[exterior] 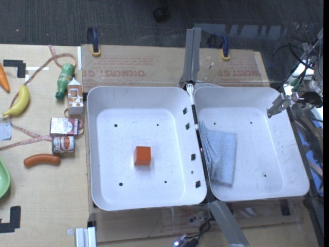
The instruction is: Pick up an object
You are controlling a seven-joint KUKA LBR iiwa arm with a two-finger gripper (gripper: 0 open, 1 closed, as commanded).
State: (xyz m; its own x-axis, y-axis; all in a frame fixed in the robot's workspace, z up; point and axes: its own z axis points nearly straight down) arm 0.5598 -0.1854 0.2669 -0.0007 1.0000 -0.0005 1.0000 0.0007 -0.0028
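Observation:
A small orange cube [143, 155] sits on the floor of the left bin [103, 189], a little below its middle. A crumpled grey-blue cloth [220, 153] lies in the right bin [288, 189], against its left wall. My gripper [280, 106] hangs at the right bin's upper right rim, far from both the cube and the cloth. Cables and the arm's wrist partly hide it.
Left of the bins, the wooden bench holds a banana [17, 101], a green bottle [64, 78], a small carton [75, 99], a can [64, 144], a sausage [41, 160] and a measuring tape. Two blue clamps [93, 40] sit behind the bins. Cables hang at the right edge.

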